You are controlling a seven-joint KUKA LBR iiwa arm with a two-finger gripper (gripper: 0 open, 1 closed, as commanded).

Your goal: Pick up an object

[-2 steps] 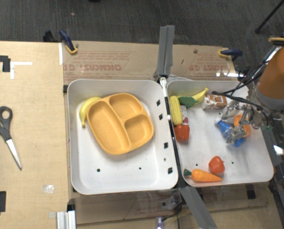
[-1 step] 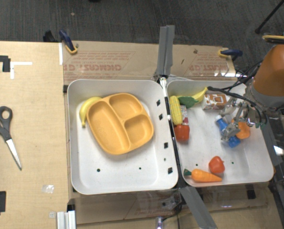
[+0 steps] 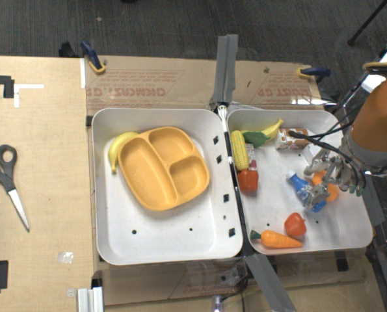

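Note:
My gripper hangs low over the right side of the right bin, reaching in from the right. Directly below and beside it lie a blue packet and a small orange item, partly hidden by the gripper. Whether either is touched is unclear. Other objects in this bin are a corn cob, a red tomato, a green and yellow piece, a brown-and-white wrapper, a red pepper and a carrot.
The left bin holds a yellow divided plate with a banana at its left rim. Scissors lie on the wooden bench at far left. Cables hang around the wrist at the right.

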